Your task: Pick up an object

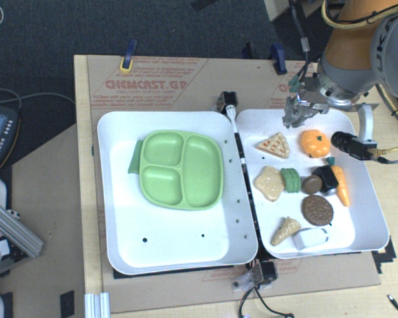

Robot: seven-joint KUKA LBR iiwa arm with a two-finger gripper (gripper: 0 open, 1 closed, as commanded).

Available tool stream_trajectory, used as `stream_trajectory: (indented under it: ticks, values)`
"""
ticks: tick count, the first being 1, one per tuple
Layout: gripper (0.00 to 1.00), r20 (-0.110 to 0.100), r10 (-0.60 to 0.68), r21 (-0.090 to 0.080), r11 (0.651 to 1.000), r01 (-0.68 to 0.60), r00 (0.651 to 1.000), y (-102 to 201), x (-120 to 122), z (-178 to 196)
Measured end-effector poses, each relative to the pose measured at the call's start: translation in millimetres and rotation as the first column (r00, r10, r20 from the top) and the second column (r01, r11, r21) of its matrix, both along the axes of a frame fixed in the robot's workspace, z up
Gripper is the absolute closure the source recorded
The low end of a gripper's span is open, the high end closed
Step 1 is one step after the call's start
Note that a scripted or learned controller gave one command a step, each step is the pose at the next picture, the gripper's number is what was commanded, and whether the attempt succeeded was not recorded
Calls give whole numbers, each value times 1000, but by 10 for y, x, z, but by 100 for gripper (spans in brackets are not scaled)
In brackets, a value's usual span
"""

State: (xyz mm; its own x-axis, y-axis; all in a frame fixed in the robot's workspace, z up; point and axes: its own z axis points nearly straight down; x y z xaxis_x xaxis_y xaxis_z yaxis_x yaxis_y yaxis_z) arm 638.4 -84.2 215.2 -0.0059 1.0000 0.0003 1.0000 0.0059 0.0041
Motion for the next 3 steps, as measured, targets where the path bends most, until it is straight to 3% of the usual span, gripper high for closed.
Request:
stream_trajectory:
  ticks: [1,3]
  values:
    - [100,2,-1,0,1000,1,1000,487,238,157]
    - [100,-3,-7,-2,1000,7,1000,306,261,180]
